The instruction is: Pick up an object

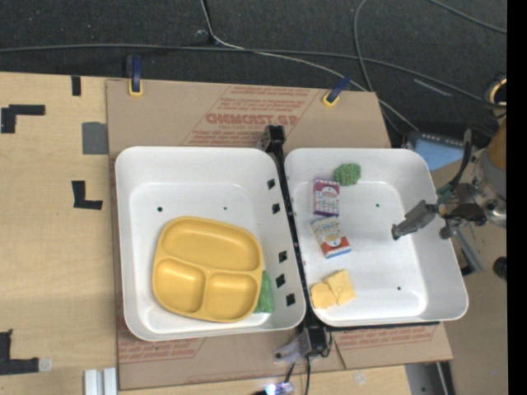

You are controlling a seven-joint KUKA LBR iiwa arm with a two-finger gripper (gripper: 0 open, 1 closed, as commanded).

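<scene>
The grey two-finger gripper [412, 220] hovers over the right white bin's [412, 299] right side; I cannot tell its opening. Left of it lie a purple carton [327, 197], red-and-white carton [331, 238], green lump [348, 174] and yellow block [333, 290].

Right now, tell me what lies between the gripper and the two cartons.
Bare white bin floor, as the camera view shows. The gripper hangs over the right bin; the purple carton and red carton lie toward the divider.

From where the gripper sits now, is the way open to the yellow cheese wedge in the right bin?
Probably yes. The gripper is over the right bin's right side; only bare bin floor lies between it and the cheese wedge.
</scene>
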